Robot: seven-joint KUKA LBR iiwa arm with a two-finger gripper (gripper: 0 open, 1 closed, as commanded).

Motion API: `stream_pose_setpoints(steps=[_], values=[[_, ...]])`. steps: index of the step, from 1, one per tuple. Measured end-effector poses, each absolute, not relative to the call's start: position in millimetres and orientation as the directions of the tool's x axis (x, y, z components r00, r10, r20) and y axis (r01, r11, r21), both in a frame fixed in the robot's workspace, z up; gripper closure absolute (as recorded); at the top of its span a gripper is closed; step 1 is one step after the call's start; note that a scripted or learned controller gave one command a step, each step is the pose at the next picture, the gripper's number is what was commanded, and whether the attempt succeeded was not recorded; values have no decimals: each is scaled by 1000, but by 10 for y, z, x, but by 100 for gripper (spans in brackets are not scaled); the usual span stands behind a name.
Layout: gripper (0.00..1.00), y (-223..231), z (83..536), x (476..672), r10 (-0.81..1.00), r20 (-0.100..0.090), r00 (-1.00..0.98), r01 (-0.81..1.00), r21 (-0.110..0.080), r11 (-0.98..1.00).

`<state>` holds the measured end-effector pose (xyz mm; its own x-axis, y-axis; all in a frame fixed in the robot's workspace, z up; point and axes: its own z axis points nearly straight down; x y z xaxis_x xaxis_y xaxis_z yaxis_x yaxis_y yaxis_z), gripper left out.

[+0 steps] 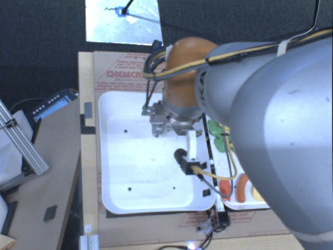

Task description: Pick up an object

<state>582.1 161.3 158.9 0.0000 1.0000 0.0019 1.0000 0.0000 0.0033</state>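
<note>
Nothing picked yet, I judge: my gripper [157,123] hangs over the upper part of the shallow white left bin [112,139], centre frame, and I can't tell if it's wide, narrow or carrying anything. Candidates lie in the white right bin [248,206], lower right: a green crumpled piece [220,141], an orange-red rounded piece [224,187] and a red sausage-shaped piece [241,188]. My grey arm [281,113] covers most of that bin.

White bin [117,189]; green piece [220,142]; orange-red piece [241,188]
</note>
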Motion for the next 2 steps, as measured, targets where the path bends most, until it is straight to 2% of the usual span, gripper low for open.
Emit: stream_pose_setpoints(steps=[1,2], values=[[100,1950,1998,6387,1000,4,-6,1000,10,6],[100,1223,2101,6081,1000,-2,5,1000,-1,-5]])
